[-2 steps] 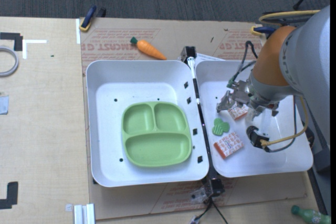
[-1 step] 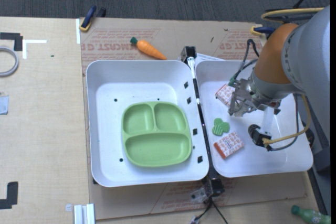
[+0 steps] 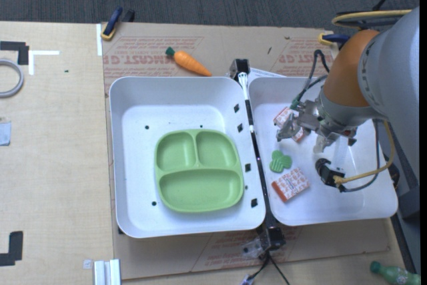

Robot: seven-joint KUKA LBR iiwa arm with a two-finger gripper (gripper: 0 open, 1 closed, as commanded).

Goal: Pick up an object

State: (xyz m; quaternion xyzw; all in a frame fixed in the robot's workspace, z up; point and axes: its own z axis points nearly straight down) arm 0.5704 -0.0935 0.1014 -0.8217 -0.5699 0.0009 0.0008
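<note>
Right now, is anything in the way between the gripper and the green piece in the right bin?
Nothing visible. The gripper hangs over the right bin, and the green piece lies just below-left of it in the view, uncovered. The orange packet lies apart, nearer the front.

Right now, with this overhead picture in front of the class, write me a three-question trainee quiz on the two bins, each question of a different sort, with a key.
1. True or false: the green divided plate lies in the right bin.
2. Multiple choice: the toy carrot lies (A) in the left bin, (B) on the cardboard behind the bins, (C) on the plate.
3. Fill in: the small green piece lies in the ____ bin, just above the red and white packet.

Key: 1 false; 2 B; 3 right.
</note>
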